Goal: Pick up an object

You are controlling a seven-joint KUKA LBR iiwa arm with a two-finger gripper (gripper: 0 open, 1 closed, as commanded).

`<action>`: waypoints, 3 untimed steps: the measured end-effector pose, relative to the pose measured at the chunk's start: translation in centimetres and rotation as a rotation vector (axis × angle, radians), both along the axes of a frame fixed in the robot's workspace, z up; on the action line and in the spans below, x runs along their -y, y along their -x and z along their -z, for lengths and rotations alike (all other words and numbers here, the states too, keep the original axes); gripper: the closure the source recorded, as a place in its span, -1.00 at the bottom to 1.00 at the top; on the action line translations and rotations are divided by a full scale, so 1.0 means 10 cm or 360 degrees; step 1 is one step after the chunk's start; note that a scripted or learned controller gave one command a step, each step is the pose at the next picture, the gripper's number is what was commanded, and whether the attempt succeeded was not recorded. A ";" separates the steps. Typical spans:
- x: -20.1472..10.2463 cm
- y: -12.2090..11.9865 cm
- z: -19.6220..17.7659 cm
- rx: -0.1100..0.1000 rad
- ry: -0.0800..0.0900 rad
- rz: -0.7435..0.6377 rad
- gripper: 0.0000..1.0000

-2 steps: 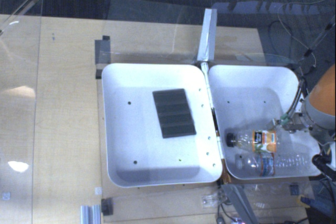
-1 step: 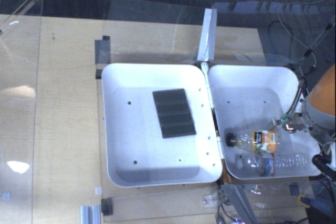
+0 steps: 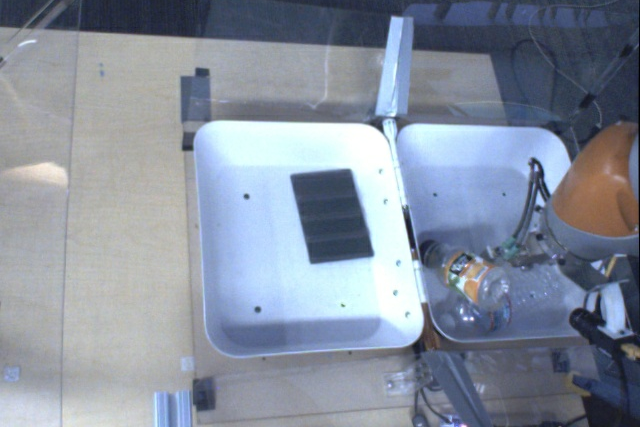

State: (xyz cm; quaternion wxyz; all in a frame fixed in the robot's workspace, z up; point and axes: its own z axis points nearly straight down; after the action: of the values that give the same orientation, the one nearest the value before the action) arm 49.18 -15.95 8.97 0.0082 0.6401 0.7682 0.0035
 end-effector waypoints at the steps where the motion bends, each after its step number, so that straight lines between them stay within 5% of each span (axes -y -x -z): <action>1: -0.54 0.00 -0.03 0.0022 0.0019 0.0443 -1.00; 2: -0.02 0.04 -0.14 -0.0018 -0.0012 0.0521 -1.00; 3: -0.04 -0.67 0.01 -0.0005 -0.0013 0.0604 -1.00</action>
State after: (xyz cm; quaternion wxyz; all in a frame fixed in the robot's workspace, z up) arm 55.91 -15.56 8.87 0.0049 0.7736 0.6336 0.0039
